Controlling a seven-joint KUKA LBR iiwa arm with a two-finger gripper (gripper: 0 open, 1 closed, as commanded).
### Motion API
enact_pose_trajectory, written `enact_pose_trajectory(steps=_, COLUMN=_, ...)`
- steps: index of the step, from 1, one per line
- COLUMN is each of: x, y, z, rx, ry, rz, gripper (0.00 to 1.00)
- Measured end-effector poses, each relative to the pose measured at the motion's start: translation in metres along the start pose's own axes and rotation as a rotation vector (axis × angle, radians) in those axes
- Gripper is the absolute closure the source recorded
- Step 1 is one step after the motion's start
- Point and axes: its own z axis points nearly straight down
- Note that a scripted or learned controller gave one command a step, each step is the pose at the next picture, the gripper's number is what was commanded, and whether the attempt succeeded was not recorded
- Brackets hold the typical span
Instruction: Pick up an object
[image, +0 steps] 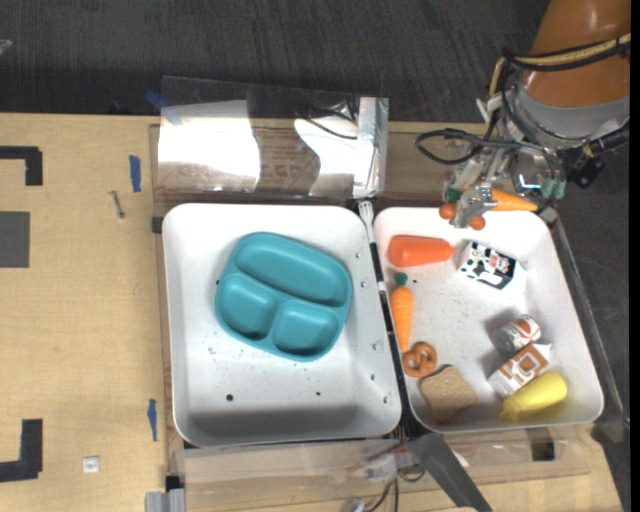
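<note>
Bright overhead light; strong glare whitens the clear plastic sheet (265, 150) behind the bins; soft shadows, slightly grainy focus.

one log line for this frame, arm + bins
arm: gripper over right bin far edge | held: nothing seen | right bin: carrot, pretzel | left bin: teal plate

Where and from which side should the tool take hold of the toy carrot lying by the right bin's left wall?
Grip the carrot across its thick orange middle, coming straight down from above. It lies flat, lengthwise along the wall of the right bin, so the fingers should close across its narrow width; the pretzel crowds its lower tip.
</note>
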Motion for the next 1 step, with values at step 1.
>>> enact_pose_trajectory(steps=1, x=-0.0103, y=0.0127, z=0.0358, rx=0.001, ry=0.035, rz=-0.009, gripper=1.00)
